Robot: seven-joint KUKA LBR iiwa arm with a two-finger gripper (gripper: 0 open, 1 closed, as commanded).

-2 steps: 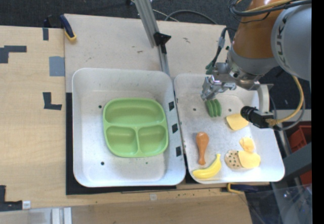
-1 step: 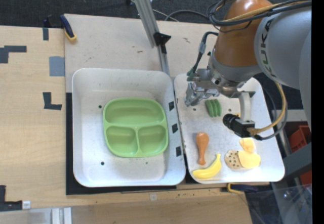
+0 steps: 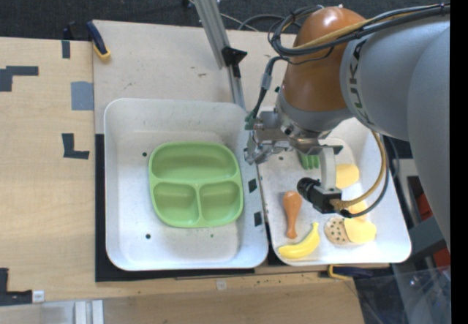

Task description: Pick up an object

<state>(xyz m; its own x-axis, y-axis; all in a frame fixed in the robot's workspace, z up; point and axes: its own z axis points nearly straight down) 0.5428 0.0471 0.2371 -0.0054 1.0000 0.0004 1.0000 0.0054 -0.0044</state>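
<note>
My gripper (image 3: 257, 148) hangs low over the inner wall between the two bins, at the right bin's upper left corner, under the orange wrist. The right bin (image 3: 398, 246) holds toy food. An orange drumstick (image 3: 291, 213) lies below the gripper. A yellow banana (image 3: 301, 244) lies at the front edge. A speckled cookie (image 3: 336, 230) and a yellow wedge (image 3: 360, 231) sit to the banana's right. Another yellow piece (image 3: 347, 175) and a green item (image 3: 310, 161) lie partly hidden by the wrist. Nothing shows between the gripper's tips.
A green divided plate (image 3: 196, 183) lies in the middle of the left bin (image 3: 117, 169). A slanted metal pole (image 3: 208, 15) comes down to the bins' back edge. A blue and yellow clamp (image 3: 99, 41) sits at the bench's far left corner.
</note>
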